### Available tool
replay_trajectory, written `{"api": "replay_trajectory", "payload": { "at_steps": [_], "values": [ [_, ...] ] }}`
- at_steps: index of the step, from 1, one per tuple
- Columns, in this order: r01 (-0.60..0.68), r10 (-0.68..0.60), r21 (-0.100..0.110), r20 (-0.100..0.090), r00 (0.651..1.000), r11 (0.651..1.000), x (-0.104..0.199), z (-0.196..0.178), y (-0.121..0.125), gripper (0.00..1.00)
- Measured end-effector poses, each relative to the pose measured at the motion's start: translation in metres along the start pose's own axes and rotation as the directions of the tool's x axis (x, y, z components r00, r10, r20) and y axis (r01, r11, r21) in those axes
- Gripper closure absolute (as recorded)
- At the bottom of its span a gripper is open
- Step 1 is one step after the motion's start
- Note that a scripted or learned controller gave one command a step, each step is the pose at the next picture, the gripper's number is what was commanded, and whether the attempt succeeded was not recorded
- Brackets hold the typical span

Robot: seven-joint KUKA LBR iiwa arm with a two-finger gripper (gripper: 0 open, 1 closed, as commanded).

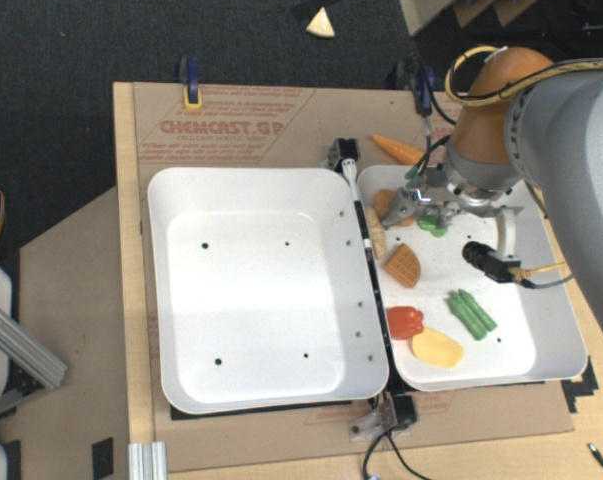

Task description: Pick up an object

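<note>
End effector (428,208) low at the right bin's (551,353) far end | grip state we cannot tell | small green piece (433,227) right beneath it | brown wedge (403,265) lies just nearer us.

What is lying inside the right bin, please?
In the right bin: a waffle piece, red pepper, yellow piece and green beans. The gripper covers the far end, where something green peeks out.
</note>
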State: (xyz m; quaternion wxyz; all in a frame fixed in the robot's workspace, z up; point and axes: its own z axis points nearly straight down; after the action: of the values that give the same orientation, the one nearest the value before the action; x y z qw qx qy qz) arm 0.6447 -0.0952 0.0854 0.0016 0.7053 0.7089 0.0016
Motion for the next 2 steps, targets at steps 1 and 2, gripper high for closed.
{"api": "replay_trajectory", "payload": {
  "at_steps": [1, 2],
  "values": [
    [-0.003, 0.003, -0.002, 0.003, 1.0, 1.0, -0.003, -0.012, 0.0, 1.0],
    [-0.008, 0.008, 0.01, -0.002, 1.0, 1.0, -0.007, -0.004, -0.066, 1.0]
  ]
}}
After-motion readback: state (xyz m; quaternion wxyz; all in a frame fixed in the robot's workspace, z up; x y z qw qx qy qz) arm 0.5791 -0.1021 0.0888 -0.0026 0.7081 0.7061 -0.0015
